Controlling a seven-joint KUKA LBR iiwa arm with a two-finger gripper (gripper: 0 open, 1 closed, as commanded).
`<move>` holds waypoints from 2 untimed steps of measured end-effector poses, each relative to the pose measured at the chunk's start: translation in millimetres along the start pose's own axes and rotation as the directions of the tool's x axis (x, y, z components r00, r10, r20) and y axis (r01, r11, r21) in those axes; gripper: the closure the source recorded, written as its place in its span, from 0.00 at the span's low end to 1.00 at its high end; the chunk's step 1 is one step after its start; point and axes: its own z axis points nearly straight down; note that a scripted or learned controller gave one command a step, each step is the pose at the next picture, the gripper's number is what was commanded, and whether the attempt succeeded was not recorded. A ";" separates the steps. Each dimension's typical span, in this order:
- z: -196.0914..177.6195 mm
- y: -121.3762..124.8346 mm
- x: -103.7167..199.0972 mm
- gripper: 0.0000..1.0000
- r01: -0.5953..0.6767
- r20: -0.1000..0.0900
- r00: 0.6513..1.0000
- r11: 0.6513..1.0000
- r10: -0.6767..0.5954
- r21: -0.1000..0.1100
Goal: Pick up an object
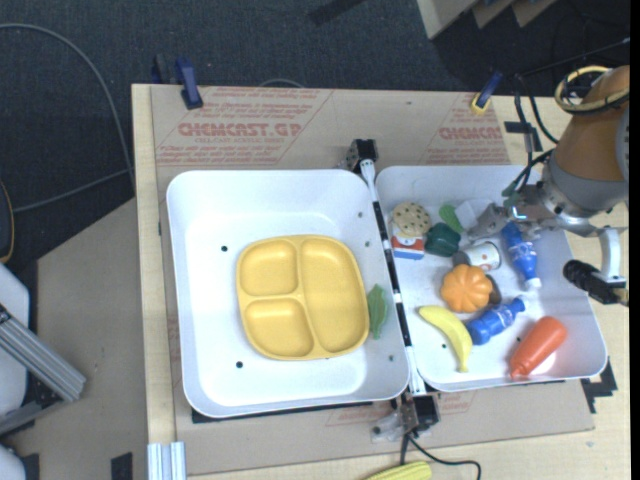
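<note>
A: Object to pick — nothing chosen yet that I can tell. Candidates are all in the right bin (590,363), right-centre of the frame: pumpkin (467,288), banana (448,333), carrot (537,346), two blue bottles (494,321) and (520,253), a cookie-like toy (409,218), a dark green piece (441,238), a small white can (483,256).

B: Gripper state?

A: Gripper (500,220) is at the upper right of the frame, over the back of the right bin, just above the can and the upper blue bottle. Cannot tell how it is set, too small and cluttered. Nothing visibly held.

B: Left bin (200,268)?

A: Yellow divided plate (302,296) in the middle, a green leaf (377,310) wedged at its right edge. Not the likely target, the arm is over the other bin.

B: How to do it well?

A: My guess: nearest things are the can and upper bottle, but they're crowded, touching or nearly touching the pumpkin. Risk of pinching two things or nudging one aside. Better to come straight down, centred on one item, closing across its narrow side. The carrot at lower right sits more apart, an easier grab if the program allows.

B: Table (300,118)?

A: Cardboard-covered, clamps at the top edge.
</note>
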 end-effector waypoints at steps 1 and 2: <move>23.7 -30.1 15.6 0.00 0.004 -0.011 1.000 1.000 -0.004 0.004; 17.2 -34.2 10.8 1.00 -0.001 -0.005 1.000 1.000 0.001 0.013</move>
